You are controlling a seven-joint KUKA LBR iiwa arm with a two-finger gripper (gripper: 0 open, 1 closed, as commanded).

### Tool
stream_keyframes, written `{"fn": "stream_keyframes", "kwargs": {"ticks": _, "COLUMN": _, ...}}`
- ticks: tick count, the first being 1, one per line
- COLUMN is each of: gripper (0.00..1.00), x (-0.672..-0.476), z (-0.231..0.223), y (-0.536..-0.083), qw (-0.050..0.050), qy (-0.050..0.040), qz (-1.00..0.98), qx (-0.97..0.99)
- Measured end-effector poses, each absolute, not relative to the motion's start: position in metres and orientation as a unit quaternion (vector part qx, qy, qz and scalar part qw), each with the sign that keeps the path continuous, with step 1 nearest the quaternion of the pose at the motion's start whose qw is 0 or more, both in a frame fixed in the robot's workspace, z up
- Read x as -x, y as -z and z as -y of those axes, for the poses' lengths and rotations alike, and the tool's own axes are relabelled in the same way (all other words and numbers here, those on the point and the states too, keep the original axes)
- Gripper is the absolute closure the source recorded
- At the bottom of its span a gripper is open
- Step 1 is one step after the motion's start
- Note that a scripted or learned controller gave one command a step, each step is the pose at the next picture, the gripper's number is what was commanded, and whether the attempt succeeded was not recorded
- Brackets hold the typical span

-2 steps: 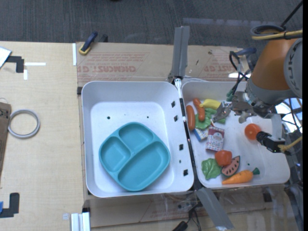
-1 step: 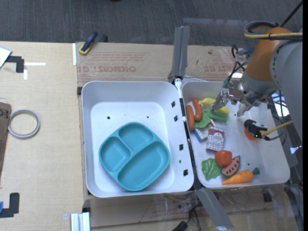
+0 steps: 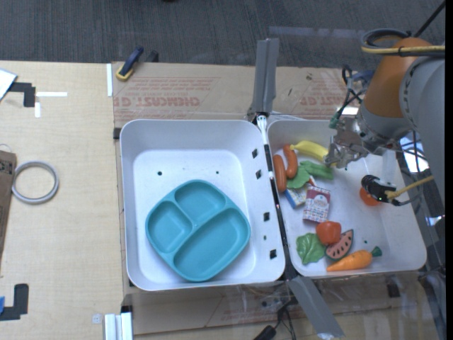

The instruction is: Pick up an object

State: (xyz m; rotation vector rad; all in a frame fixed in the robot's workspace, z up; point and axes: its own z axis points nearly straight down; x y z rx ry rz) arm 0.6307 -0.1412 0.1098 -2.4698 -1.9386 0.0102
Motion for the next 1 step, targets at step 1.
{"fn": "stream_keyframes", "kwargs": {"ticks": 1, "gripper": 1.00, "x": -0.6348, "z": 0.0421, "y": -0.1919, "qw": 0.000, "qy": -0.0004, "qz": 0.670, "qx": 0.742}}
